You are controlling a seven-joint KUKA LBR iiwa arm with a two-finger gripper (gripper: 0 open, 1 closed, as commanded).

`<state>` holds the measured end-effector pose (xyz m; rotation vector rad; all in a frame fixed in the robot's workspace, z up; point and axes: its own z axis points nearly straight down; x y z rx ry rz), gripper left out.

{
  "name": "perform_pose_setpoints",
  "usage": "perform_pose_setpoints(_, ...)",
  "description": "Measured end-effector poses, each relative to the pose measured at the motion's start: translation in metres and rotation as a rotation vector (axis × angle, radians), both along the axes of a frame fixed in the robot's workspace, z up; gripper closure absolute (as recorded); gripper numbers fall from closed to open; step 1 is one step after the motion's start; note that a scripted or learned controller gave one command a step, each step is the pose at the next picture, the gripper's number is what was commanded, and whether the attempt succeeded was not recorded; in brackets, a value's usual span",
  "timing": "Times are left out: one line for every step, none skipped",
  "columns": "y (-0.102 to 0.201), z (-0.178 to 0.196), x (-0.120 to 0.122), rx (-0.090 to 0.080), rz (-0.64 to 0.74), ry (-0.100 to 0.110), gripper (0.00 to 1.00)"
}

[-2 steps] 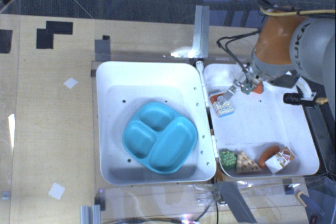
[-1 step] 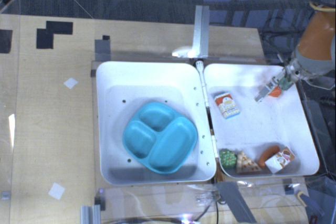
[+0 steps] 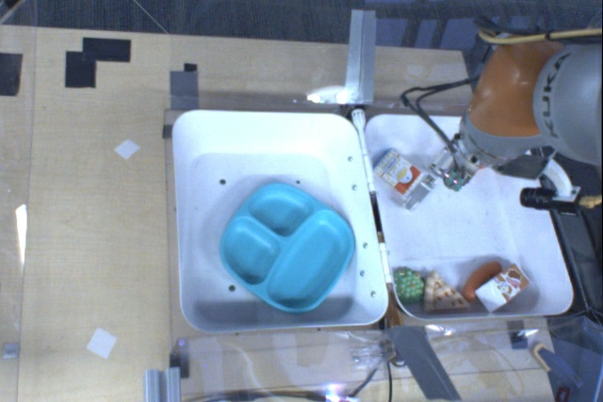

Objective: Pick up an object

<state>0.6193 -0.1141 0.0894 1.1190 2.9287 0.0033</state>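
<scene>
My gripper (image 3: 450, 174) hangs low over the upper part of the right bin (image 3: 556, 245), below the orange band of the arm (image 3: 504, 94). Just left of it lie a small white carton with orange and blue print (image 3: 395, 168) and a small grey and red item (image 3: 415, 190), which sits right at the gripper's tip; I cannot tell whether it is touched. Along the right bin's near edge lie a green toy vegetable (image 3: 408, 282), a tan wedge (image 3: 441, 294), a red-brown sausage (image 3: 482, 275) and a white and red carton (image 3: 503, 289).
A blue divided plate (image 3: 287, 247) lies in the left bin (image 3: 203, 155). A metal post (image 3: 362, 56) stands behind the rim where the two bins meet. A black cable (image 3: 429, 104) loops from the arm over the right bin's far edge.
</scene>
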Motion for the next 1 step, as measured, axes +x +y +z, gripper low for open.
perform_pose_setpoints(0.0217,-0.0031,0.0333,0.003,-0.291,-0.001,0.00)
